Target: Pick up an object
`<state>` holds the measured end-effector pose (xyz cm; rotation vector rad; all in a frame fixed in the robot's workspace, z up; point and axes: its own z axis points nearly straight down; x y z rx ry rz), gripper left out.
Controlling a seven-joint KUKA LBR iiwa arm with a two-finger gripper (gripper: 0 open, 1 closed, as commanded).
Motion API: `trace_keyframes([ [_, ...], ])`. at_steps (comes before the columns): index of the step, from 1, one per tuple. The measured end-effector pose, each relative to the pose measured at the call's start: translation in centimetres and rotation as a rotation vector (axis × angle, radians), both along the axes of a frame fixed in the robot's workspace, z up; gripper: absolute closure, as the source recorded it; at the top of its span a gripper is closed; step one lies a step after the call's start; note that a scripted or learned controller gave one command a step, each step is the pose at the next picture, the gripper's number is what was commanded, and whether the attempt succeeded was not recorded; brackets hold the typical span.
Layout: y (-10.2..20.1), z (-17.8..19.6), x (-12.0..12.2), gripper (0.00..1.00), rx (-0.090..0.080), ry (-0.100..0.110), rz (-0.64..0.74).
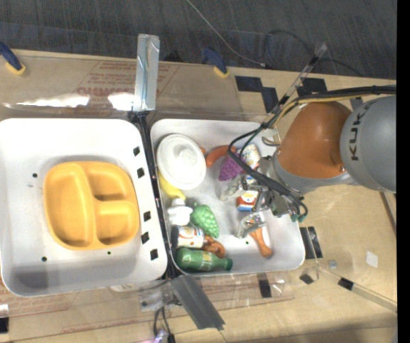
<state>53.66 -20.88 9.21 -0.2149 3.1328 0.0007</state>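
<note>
Across the crowded right white bin, we could not tell the jaws' state on the gripper, and we judged it might snag the neighbouring purple plastic grape bunch.

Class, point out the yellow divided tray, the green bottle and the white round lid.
yellow divided tray (91, 204): camera view, central divider.
green bottle (201, 261): camera view, middle of body.
white round lid (181, 159): camera view, top centre.

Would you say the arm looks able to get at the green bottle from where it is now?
Probably yes. The green bottle lies on top at the right bin's near edge, uncovered. The arm already hangs over that bin, though toys crowd the bottle's far side.
</note>
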Motion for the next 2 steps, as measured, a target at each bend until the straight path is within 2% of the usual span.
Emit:
trace_keyframes([
  [1,1.2,0.1,2.0,0.0,-0.001,-0.003,0.124],
  [2,0.3,0.0,0.2,0.0,0.0,0.002,0.214],
])
